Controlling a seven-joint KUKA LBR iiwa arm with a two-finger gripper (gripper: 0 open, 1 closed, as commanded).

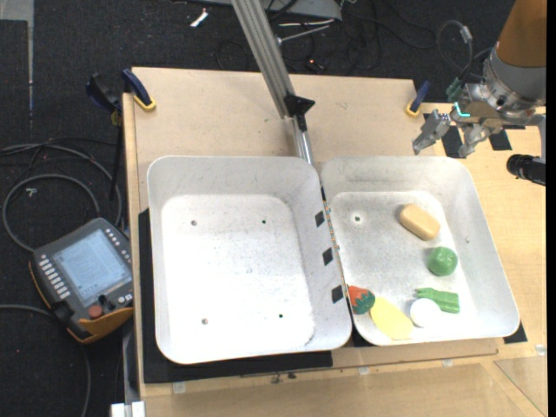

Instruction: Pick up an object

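The counter [226, 111] was a pale wooden board with two shallow white bins lying side by side on it, touching along their inner edges. The left bin [174, 189] sat toward the counter's near left part; the right bin [469, 198] sat beside it, reaching close to the right edge. A yellow clamp [143, 101] gripped the far left corner, and another clamp [415, 102] held the far right edge.

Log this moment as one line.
claw: open, above right bin's far edge | holding: nothing | tan block, green ball: in bin
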